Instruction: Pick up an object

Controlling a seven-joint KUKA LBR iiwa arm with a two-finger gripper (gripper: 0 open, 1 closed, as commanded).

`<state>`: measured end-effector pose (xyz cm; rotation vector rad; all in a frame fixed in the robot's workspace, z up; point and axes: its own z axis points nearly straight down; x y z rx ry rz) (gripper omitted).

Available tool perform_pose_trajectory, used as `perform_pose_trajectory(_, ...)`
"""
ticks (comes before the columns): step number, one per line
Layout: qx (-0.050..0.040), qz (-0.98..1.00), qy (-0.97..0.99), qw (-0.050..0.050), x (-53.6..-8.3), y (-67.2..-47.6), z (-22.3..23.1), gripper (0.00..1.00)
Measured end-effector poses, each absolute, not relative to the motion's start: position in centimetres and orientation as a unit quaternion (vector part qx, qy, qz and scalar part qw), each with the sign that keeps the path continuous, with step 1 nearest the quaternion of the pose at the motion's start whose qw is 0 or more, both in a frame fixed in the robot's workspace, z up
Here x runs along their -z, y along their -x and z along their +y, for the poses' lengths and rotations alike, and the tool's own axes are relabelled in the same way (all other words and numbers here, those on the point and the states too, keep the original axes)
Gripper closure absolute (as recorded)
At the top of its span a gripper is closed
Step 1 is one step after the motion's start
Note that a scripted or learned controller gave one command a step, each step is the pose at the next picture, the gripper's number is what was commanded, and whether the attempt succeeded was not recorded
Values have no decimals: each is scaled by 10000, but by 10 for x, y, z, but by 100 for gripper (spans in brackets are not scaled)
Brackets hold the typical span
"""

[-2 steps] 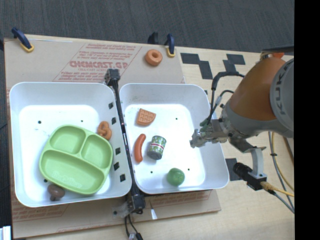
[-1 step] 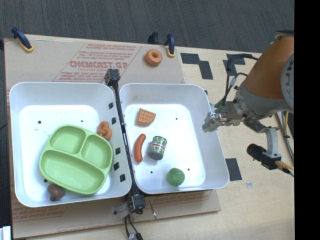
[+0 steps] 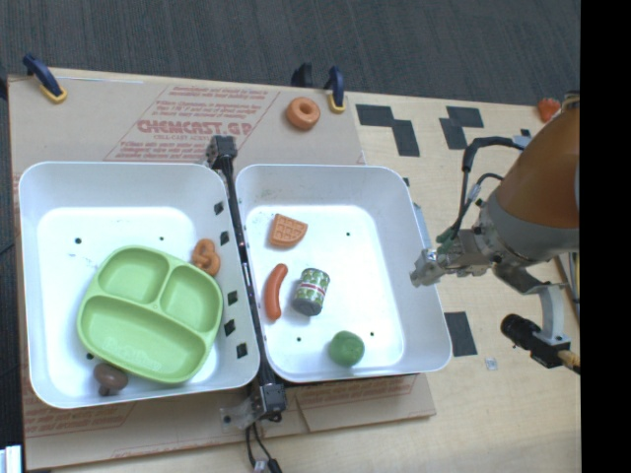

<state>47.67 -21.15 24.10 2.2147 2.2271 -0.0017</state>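
- In the left bin (image 3: 30,294) a green divided tray (image 3: 150,310) takes up most of the floor, with a small orange pretzel-like piece (image 3: 206,255) at its far right corner and a brown lump (image 3: 109,377) at its near left; a grasp aimed here could catch the tray's rim rather than a small item
- On the counter (image 3: 325,136), beyond the bins, lies an orange ring (image 3: 304,113), well apart from everything else
- The right bin (image 3: 414,294) holds the likeliest targets: a waffle-like orange wedge (image 3: 288,230), a red sausage (image 3: 275,292) just beside a small tin (image 3: 311,291), and a green ball (image 3: 346,348) near the front wall
- Risks, as I judge them: the tin lies tilted and may roll away, the sausage and tin sit so close that a descent on one could shove the other, and the ball could slip out
- The gripper (image 3: 426,270) hangs over the right bin's right rim, holding nothing I can see; whether its fingers are spread or pressed together I cannot tell, and a drop from here could strike the rim
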Motion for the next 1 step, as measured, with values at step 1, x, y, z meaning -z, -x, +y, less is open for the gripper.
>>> perform_pose_trajectory(1,6,7090,-7053,-2,-240,-477,-211,100)
